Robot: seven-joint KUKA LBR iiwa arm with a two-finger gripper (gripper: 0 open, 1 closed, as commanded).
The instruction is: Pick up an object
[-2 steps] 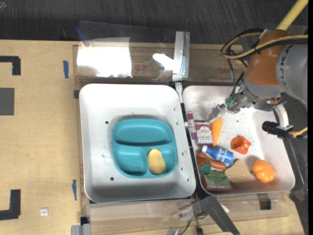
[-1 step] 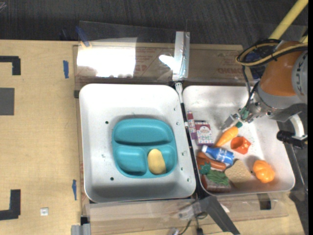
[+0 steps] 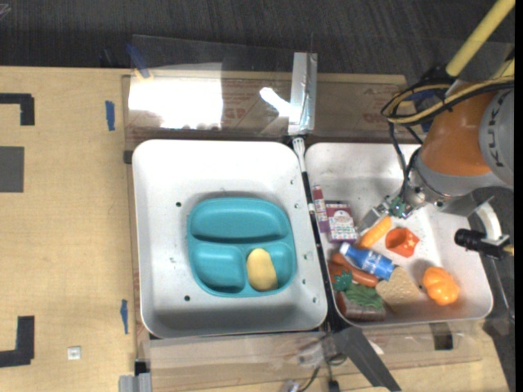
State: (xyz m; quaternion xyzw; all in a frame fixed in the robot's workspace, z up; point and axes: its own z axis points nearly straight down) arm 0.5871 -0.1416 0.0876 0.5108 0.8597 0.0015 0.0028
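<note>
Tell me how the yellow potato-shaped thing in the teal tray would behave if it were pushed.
The yellow potato looks smooth and rounded, so it would probably roll or slide. It sits in a small compartment of the teal tray, whose walls would likely stop it quickly.

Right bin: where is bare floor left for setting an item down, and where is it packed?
In the right bin, bare floor lies along the far side, above the small box and left of the gripper. The near half is crowded: blue bottle, orange pepper, cracker and greens lie close together.
</note>
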